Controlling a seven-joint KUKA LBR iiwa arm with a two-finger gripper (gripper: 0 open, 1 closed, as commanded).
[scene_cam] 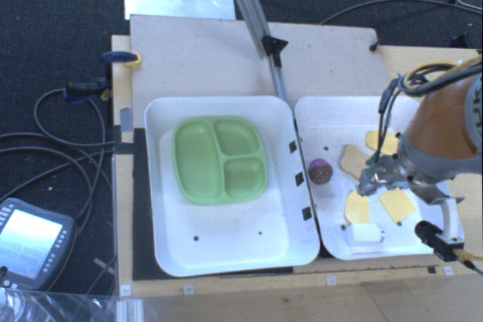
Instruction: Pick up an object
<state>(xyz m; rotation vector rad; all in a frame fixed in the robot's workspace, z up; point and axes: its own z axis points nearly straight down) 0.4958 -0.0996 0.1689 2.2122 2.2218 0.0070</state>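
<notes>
A pale wooden bench stands on dark carpet, with cables trailing off to the left and a teach pendant lying near the bottom left corner. Two shallow white bins sit side by side on it. The left bin holds a green divided plate, lying flat towards its upper half. The right bin holds a scatter of small things: a round dark purple object near its left wall, a tan piece just right of that, a yellow piece below it, another yellow piece further right, a third yellow piece higher up, and a small white block near the front edge. The arm reaches in from the right, its orange band over the bin, and the gripper sits low among the tan and yellow pieces. Whether it has closed on anything I cannot tell from here.
</notes>
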